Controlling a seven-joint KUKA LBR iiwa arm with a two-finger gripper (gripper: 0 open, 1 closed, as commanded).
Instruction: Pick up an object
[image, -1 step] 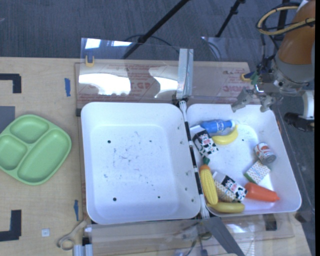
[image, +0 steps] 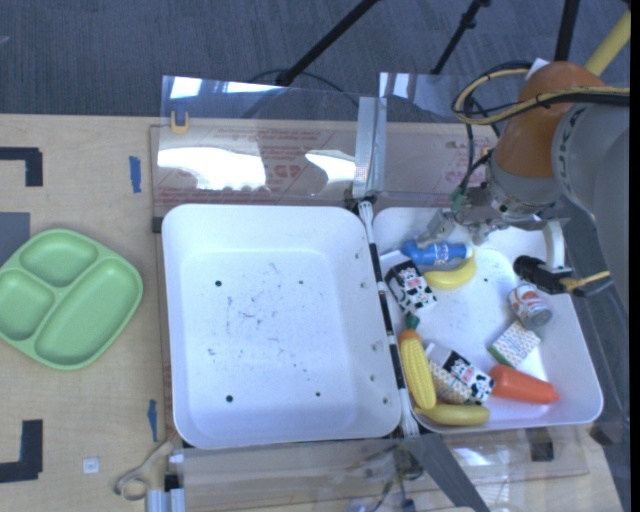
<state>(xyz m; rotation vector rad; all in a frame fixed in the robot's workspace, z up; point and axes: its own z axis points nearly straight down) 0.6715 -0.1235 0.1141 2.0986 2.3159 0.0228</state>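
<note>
The grey arm (image: 575, 150) reaches in from the right, with its orange band over the far right corner of the right bin (image: 588, 372); the gripper (image: 462, 218) hangs at that bin's far end, just above and beside a blue bottle (image: 436, 253). From this angle I cannot tell whether the gripper is open or closed, and nothing can be seen held in it.

The blue bottle lies on its side near the bin's far left corner, touching a banana (image: 455, 277) that curves just under it; a cow-spotted toy (image: 411, 289) sits just beside them, against the wall between the two bins. Further toward the near end, a corn cob (image: 416, 370) lies along that same wall; a cow-spotted block (image: 466, 376) rests next to it, and a second banana (image: 455, 414) lies along the near wall. A carrot (image: 522, 386) lies by the near right corner; what looks like a small carton (image: 515, 345) stands just above it, and a can (image: 529, 304) lies tilted beyond that.

The left bin (image: 270, 300) shows faint scuff marks on its floor; a green divided plate (image: 65, 297) sits on the bench (image: 80, 170), well apart to the left.
</note>
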